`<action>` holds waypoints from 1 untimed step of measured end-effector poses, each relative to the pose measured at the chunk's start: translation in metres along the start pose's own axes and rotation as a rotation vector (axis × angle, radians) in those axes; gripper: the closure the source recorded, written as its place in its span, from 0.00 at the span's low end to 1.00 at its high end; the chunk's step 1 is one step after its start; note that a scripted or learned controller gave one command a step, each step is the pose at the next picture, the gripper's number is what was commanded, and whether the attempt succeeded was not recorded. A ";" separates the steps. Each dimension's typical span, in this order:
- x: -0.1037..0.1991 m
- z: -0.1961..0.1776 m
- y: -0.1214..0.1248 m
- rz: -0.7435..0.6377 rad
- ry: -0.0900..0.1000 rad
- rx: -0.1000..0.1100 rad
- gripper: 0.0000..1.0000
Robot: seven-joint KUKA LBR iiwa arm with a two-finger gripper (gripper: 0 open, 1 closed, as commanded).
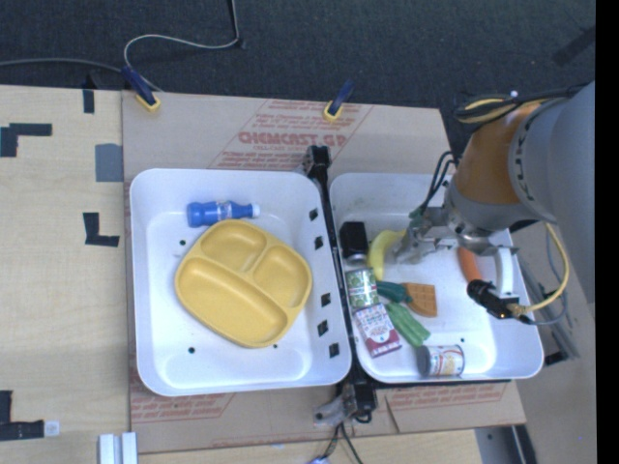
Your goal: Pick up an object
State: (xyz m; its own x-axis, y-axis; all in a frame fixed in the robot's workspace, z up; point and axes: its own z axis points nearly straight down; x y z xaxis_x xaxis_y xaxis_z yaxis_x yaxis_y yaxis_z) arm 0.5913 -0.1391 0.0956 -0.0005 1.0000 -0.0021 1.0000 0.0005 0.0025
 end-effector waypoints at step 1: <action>-0.002 0.000 0.000 0.002 -0.004 0.000 0.00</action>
State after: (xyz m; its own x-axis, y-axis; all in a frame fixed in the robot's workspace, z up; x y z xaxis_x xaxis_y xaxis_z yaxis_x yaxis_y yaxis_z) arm 0.5909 -0.1414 0.0960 0.0010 1.0000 -0.0060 1.0000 -0.0010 0.0020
